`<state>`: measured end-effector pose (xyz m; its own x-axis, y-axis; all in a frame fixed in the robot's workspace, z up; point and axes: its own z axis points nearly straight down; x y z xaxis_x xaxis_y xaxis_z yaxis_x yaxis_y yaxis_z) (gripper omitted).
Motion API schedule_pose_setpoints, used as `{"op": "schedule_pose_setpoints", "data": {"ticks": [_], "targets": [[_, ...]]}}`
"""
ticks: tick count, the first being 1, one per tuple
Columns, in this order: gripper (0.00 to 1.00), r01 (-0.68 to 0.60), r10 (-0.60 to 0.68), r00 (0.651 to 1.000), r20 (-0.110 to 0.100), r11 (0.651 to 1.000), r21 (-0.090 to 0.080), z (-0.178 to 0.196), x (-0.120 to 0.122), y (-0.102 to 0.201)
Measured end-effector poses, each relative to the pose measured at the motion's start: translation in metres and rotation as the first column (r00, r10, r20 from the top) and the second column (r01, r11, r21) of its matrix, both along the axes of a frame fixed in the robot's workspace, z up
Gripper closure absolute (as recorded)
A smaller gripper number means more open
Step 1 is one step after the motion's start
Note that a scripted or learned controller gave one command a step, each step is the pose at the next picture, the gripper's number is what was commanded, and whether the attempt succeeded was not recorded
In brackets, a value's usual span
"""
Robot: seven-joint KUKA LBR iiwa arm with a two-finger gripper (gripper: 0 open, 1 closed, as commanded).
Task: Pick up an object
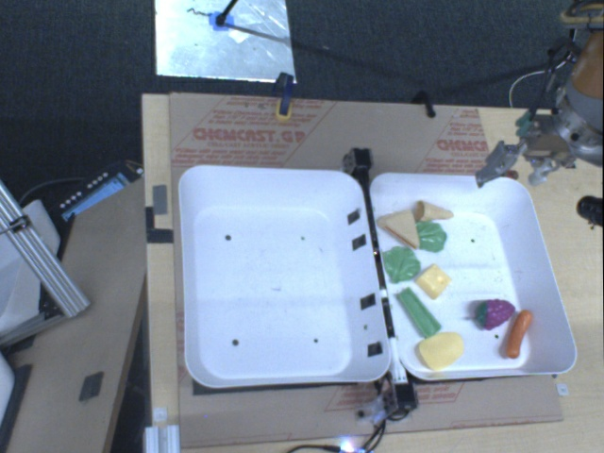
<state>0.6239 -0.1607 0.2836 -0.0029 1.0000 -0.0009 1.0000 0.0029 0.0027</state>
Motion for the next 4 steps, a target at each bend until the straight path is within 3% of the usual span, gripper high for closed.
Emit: {"op": "schedule_pose_setpoints", "data": {"ticks": [1, 2, 3, 4], "targets": [[1.00, -0.004, 0.004, 1.000, 0.004, 1.000, 0.000, 0.011, 0.001, 0.000], [1.00, -0.008, 0.008, 1.000, 0.008, 1.000, 0.001, 0.067, 0.048, 0.056], [1.00, -0.013, 0.013, 1.000, 0.011, 1.000, 0.004, 0.164, 0.045, 0.164], [1.00, -0.006, 0.006, 1.000, 0.007, 1.000, 0.002, 0.232, 0.044, 0.209]]}}
